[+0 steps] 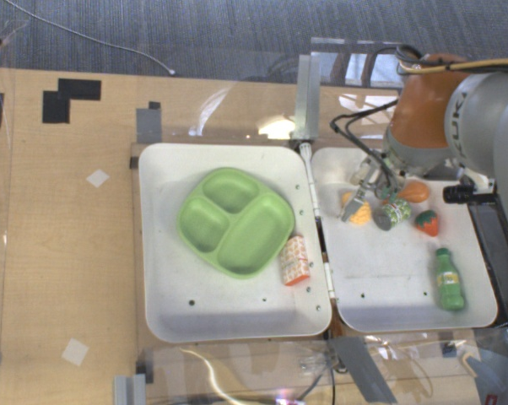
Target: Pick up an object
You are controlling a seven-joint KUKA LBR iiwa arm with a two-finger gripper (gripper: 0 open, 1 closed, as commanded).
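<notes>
The tool (pixel 368 201) is lowered into the right bin (pixel 406 298), its fingers spread, with a yellow item (pixel 359 212) lying between and just under them and a green can (pixel 393 213) touching its near side. Beyond the can, an orange object (pixel 415 191) and a red strawberry-like toy (pixel 427 222) are seen, and a green bottle (pixel 448 280) is laid further off. Well apart in the left bin (pixel 161 302), a green divided plate (pixel 235 221) and a small tube (pixel 294 261) are found; both bins are borne by the wooden table (pixel 60 251), edged by grey carpet (pixel 195 15).

right bin (pixel 406 310): front floor open | green bottle (pixel 447 280) by right wall | toys (pixel 393 212) crowd back
</notes>
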